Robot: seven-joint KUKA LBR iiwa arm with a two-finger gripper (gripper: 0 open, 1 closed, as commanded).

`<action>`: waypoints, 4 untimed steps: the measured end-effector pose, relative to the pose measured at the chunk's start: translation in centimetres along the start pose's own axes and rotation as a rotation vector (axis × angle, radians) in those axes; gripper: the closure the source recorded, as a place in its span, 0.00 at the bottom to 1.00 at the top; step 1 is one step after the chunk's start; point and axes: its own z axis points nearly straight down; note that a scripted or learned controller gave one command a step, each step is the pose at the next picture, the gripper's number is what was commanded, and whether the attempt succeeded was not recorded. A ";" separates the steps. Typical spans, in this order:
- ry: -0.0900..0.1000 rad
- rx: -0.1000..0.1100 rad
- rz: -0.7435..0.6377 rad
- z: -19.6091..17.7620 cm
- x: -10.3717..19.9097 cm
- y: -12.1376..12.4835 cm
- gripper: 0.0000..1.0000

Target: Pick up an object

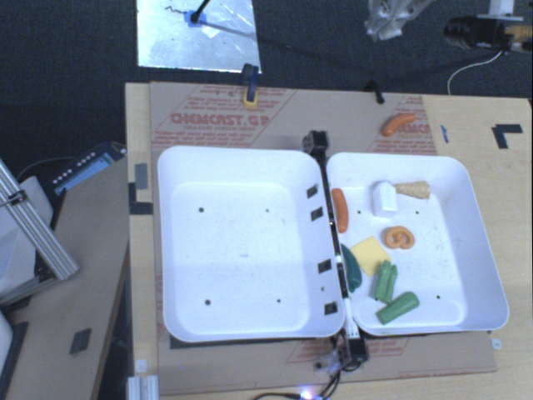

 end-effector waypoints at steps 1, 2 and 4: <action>0.000 0.003 0.001 -0.9 1.7 0.0 1.00; -0.002 0.007 0.007 4.9 -5.6 -0.1 1.00; 0.000 0.003 0.002 -0.9 -2.3 -1.4 1.00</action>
